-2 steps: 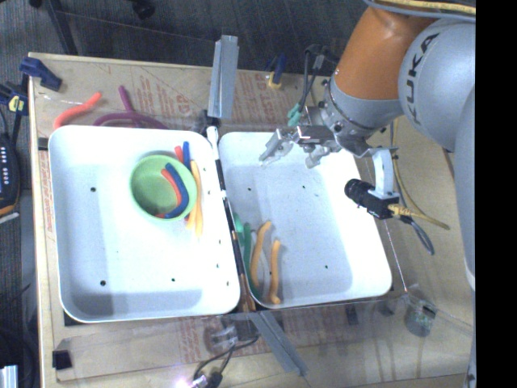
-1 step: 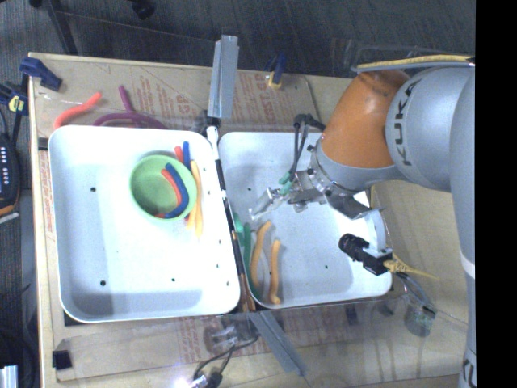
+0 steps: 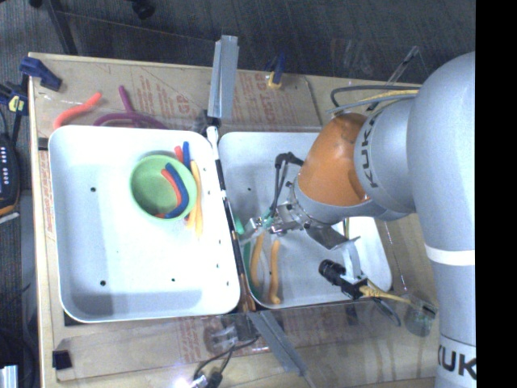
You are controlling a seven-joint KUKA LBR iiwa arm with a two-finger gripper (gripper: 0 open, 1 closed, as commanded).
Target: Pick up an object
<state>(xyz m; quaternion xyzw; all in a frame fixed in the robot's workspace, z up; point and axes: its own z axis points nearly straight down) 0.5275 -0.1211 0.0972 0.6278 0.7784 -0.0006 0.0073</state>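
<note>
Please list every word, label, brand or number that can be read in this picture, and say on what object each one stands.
"KUKA", partly cut off, black letters on the grey arm beside the orange band.
"KU", cut by the frame's lower edge, on the arm's base.
Faint reddish print on the cardboard sheet behind the bins: too blurred to read.

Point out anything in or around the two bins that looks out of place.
Orange and purple strips lie on the bench behind the left bin, outside both bins. In that bin, a green bowl holds colored strips, with yellow ones hanging over its rim.
</note>
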